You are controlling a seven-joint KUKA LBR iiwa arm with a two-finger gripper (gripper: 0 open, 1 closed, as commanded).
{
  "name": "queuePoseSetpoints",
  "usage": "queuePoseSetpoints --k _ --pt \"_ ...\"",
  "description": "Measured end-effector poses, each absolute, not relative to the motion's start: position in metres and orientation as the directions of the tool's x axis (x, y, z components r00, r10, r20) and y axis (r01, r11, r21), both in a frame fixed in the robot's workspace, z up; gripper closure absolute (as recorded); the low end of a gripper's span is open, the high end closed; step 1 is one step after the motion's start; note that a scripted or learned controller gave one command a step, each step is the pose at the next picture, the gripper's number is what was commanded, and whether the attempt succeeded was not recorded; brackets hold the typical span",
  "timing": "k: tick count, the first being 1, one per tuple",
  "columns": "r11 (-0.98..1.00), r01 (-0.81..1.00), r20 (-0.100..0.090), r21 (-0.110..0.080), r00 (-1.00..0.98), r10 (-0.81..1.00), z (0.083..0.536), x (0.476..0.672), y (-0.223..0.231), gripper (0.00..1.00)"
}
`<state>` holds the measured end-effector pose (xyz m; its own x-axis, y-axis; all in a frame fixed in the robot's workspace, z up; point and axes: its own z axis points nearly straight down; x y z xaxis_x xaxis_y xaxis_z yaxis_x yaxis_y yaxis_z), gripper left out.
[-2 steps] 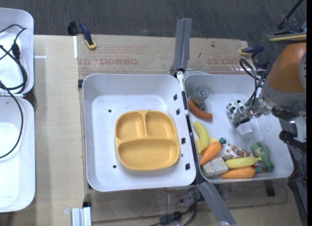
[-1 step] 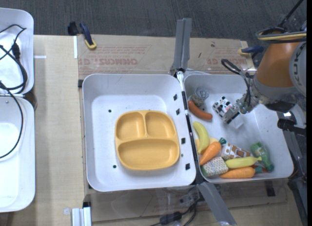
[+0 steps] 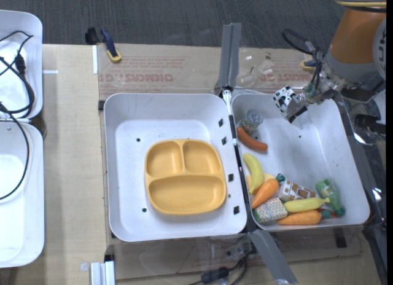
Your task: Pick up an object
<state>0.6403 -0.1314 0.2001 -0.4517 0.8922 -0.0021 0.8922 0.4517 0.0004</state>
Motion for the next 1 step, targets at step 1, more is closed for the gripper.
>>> queuePoseSetpoints --k 1 --pt "0.377 0.926 -0.002 0.000 -0.377 0.926 0.2402 0.6592 -0.1327 1.00"
